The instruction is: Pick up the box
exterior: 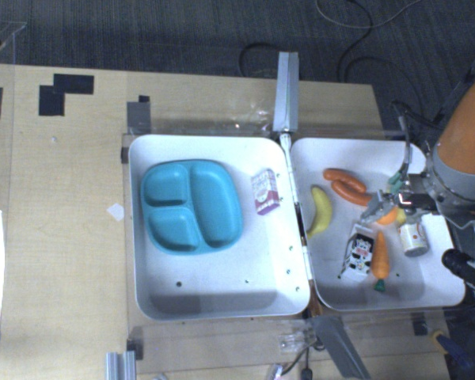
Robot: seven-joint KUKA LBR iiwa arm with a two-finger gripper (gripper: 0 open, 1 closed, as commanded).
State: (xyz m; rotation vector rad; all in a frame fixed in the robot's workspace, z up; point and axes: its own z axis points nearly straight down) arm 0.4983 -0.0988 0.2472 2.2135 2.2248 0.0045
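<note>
Here we are over the pale wooden tabletop [55, 212] with its two shallow white bins set side by side, and the small white-and-purple cardboard box [264, 191] sits in the left white bin [222, 299], close to that bin's right wall and toward its far edge, resting on the floor with nothing touching it. Just beside it, filling the left half of that bin, is a blue plastic divided plate [191, 205]. The action, though, is over in the right white bin [427, 291]: the grey arm with its orange band comes in from the tabletop's right edge, and its gripper [396, 200] hovers low among the clutter there, a yellow banana [321, 210], a red-orange sausage-shaped toy [345, 185], an orange carrot [380, 260], a small white cylinder [414, 240] and a black-and-white printed pack [361, 252]. Whether the gripper is wide or narrow, I cannot tell; the parts blur together against the toys. Nothing is visibly clamped in it. So by my reading the pick has not begun on the box: it lies well apart from the gripper, one bin over. Left to do is everything: cross the divider, descend, close, lift.
</note>
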